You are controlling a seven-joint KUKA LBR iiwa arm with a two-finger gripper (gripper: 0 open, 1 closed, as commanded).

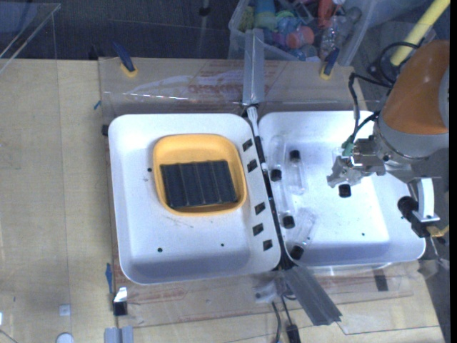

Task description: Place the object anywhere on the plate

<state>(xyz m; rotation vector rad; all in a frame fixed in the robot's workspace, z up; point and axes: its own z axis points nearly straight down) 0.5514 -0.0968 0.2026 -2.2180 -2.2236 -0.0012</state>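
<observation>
Where the wooden bench (50, 191) runs along the bottom of the frame, a grey metal strip (312, 300) lies at a slant just below the seam between the two bins. Above it, the left bin (128, 191) fills the centre-left of the frame and the right bin (360, 231) the centre-right, their inner edges touching along a divider (258, 184) set with a row of small black tabs. A yellow plate (196, 143) with rounded corners sits in the left bin, towards its upper half. On the plate lies the object (198, 183), a dark grey ribbed rectangular block, flat and wholly inside the rim, covering most of the plate's floor. Across the divider, a few clear pieces (296, 170) lie along the left side of the right bin, too glassy to identify. The gripper (345, 177) hangs over the right bin's upper right part, well apart from the plate; whether it is released or clenched cannot be told, and nothing is seen in its grasp. The arm (421, 98), grey with its orange band, comes in from the right edge of the frame above it. Farther back, a clear sheet lies behind both bins with a blue clamp (127, 64) at its left corner, and at the top of the frame stands a clear container (300, 9) full of colourful toys.
</observation>
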